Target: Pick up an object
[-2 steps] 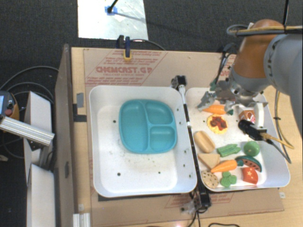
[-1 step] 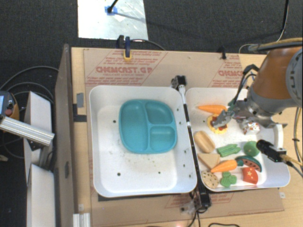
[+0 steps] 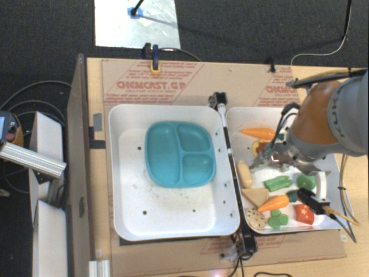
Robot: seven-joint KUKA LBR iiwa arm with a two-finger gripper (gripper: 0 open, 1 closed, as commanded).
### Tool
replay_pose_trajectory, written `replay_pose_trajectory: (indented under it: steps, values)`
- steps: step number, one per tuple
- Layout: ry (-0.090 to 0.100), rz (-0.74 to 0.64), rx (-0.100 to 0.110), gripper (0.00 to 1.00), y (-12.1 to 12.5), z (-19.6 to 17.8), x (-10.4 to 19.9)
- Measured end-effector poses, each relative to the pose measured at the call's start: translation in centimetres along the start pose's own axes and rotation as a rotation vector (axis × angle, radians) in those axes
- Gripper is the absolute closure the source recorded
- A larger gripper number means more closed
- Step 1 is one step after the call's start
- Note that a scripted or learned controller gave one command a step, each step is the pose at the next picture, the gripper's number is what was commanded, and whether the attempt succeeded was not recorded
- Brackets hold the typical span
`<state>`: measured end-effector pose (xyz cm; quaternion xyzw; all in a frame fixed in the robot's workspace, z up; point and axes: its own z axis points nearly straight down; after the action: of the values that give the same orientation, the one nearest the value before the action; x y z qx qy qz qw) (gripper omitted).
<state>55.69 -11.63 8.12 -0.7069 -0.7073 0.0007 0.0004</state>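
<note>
The bench (image 3: 173,77) is covered by a cardboard sheet printed "CHEMCAST GP" (partly hidden by the bins). The left bin (image 3: 130,212) carries a teal divided plate (image 3: 179,153). The arm (image 3: 337,117) is lowered into the right bin (image 3: 242,117), where toy foods are crowded: two carrots (image 3: 258,133), a green pepper (image 3: 278,183), a strawberry (image 3: 304,213). The hand (image 3: 275,154) is judged to be in the reaching step, above the pile near the upper carrot; its opening cannot be told. A descent onto one separated item is called for next.
</note>
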Motion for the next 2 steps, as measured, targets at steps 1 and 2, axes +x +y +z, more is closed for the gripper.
replay_pose_trajectory:
  steps: [1, 2]
  values:
    - [0.0, -0.004, 0.003, 0.0, 9.1, -0.3, 1.7]
    - [0.0, -0.005, -0.004, 1.0, 9.1, -1.5, 1.6]
